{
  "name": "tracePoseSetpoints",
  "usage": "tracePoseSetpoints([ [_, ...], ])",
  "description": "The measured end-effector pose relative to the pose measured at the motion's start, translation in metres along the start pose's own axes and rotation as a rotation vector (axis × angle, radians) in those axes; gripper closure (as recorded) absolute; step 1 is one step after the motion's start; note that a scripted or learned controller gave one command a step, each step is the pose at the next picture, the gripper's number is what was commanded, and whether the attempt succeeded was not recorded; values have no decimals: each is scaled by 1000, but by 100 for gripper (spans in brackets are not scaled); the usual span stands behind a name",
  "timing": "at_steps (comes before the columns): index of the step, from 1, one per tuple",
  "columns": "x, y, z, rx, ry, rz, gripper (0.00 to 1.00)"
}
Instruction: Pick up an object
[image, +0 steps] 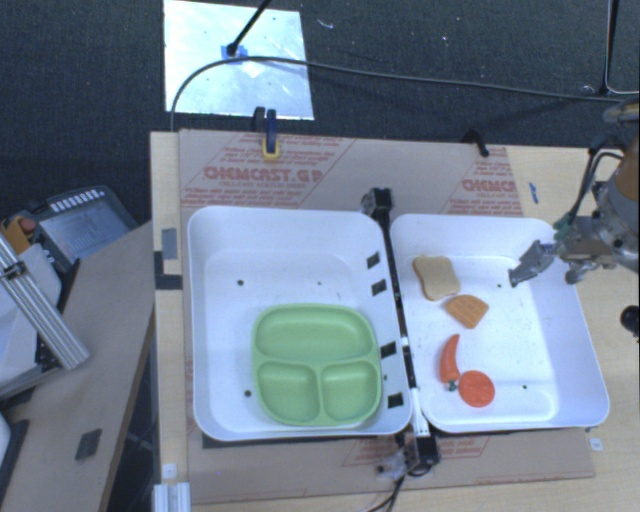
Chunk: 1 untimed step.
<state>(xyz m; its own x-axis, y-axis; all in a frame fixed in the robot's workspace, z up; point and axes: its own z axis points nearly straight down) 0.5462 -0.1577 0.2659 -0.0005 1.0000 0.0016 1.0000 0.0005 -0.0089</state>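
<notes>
Green divided tray (317, 365) rests in the left bin (215, 240). Right bin (575, 350) holds a tan bread slice (435, 276), orange wedge (467, 310), red pepper (450, 358) and red disc (476, 389). Gripper (527, 267) hangs above the right bin's far right, holding nothing; whether its fingers are open cannot be told.

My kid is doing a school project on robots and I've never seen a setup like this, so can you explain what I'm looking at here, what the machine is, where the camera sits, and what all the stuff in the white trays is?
This is one picture from a camera fixed above a workbench, looking down at a slant. The machine at the right edge is a robot arm; its gripper hangs over the right bin with nothing between its fingers. Its job is to pick up an object. Two shallow white bins sit side by side. The left bin holds a green divided plate. The right bin holds four toy-like food pieces: a tan bread slice, an orange wedge, a red pepper-like piece and a red round piece. All four lie in the bin, untouched.
</notes>
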Motion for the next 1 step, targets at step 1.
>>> tracePoseSetpoints([
  [1,0,2,-6,-10,-2,-3,0],
])
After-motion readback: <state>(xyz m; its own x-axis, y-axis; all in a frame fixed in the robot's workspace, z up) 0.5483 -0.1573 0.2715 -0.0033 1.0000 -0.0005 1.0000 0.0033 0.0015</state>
